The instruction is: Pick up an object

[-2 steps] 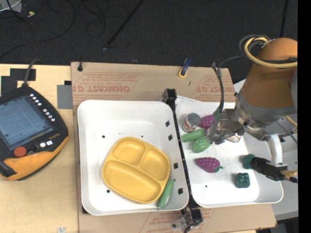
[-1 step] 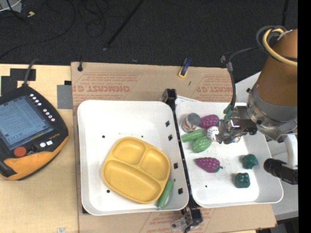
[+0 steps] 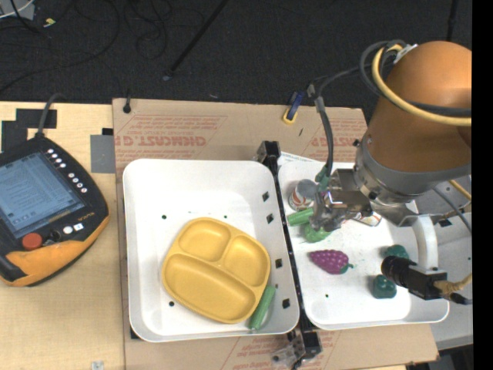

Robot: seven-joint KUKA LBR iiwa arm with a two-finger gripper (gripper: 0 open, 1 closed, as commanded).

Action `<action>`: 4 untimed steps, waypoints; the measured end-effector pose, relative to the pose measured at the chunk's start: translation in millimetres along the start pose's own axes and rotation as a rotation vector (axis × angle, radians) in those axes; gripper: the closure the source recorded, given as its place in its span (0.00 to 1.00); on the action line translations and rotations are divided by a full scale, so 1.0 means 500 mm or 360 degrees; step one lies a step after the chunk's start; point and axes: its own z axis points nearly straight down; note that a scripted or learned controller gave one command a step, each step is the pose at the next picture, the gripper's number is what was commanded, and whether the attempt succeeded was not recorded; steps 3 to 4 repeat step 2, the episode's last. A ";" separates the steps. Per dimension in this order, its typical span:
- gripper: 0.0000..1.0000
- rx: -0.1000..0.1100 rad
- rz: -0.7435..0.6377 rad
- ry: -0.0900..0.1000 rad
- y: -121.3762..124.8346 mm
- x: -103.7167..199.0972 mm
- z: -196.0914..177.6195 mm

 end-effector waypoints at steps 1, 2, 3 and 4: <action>1.00 0.0000 0.0003 -0.0001 0.000 0.076 -0.057; 1.00 -0.0003 0.0012 -0.0003 0.000 -0.005 -0.138; 1.00 -0.0003 0.0012 -0.0003 0.000 -0.005 -0.138; 1.00 -0.0003 0.0012 -0.0003 0.000 -0.005 -0.138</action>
